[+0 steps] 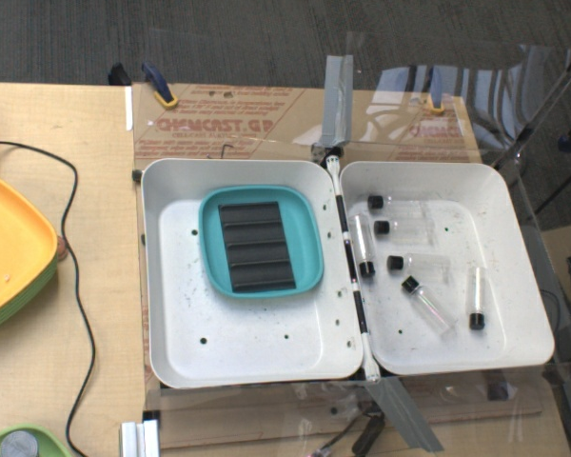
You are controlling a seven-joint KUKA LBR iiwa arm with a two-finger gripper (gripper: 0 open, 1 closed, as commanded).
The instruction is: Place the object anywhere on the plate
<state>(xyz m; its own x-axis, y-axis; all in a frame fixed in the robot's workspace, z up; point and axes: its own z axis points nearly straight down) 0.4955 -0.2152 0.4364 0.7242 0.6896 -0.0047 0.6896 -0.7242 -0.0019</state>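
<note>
Already, a black ridged block (257,247) is seen lying flat on the teal plate (309,246).

The block is centred on the plate and kept inside its rim, and the plate is set in the upper middle of the left bin (238,341). If this block is the task's object, the placement is judged done. The state of the gripper cannot be told from this view. Several clear vials (423,303) with black caps are scattered in the right bin (514,284), one (363,246) close to the wall shared by the bins. Should a vial be meant instead, trouble may be expected: a smooth round tube can be squeezed out of a grasp, rolled off the plate once released, or knocked against the shared wall during the carry. The resting block could also be nudged by a low approach.
</note>
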